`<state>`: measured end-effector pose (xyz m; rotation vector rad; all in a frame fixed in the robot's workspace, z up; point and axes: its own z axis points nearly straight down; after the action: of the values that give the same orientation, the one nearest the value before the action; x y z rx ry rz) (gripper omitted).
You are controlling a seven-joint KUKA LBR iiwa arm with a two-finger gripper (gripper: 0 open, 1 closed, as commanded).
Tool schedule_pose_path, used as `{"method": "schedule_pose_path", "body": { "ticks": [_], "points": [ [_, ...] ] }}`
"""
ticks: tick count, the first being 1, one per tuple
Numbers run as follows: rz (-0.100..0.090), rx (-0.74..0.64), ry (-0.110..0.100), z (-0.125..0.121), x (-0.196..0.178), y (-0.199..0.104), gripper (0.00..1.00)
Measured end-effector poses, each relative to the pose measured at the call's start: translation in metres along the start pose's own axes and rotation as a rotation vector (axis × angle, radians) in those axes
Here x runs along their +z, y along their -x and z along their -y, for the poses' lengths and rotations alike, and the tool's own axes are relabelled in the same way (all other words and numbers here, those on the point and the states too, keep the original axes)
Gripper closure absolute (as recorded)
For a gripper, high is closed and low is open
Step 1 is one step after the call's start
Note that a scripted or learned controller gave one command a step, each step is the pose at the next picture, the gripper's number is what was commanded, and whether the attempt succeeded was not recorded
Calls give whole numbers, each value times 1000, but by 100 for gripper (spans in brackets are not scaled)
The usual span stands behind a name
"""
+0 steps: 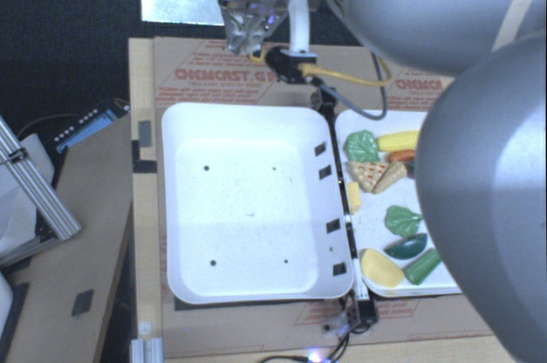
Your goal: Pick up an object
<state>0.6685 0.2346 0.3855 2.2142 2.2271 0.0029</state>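
Observation:
My gripper (pixel 247 35) hangs high over the brown cardboard behind the left bin's far edge, under the grey wrist. I see nothing clearly held in it. The toy foods lie in the right bin (pixel 386 289): a green leaf (pixel 361 146), a yellow corn cob (pixel 398 141), a tan wedge (pixel 373 175), a second green leaf (pixel 402 220), a dark teal piece (pixel 406 248), a yellow lemon shape (pixel 382 268) and a green piece (pixel 422 266). The arm's bulk hides the right part of that bin.
The left white bin (pixel 248 199) lies below the gripper. A black divider with clips (pixel 335 182) runs between the bins. A yellow cable (pixel 342 79) and black fitting trail from the wrist. Aluminium rails (pixel 34 190) stand at left.

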Motion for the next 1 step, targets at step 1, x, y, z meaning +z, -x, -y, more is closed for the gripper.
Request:
{"method": "schedule_pose_path", "body": {
  "ticks": [1],
  "points": [
    [0,-1,0,0,-9,0,100]
  ]
}}
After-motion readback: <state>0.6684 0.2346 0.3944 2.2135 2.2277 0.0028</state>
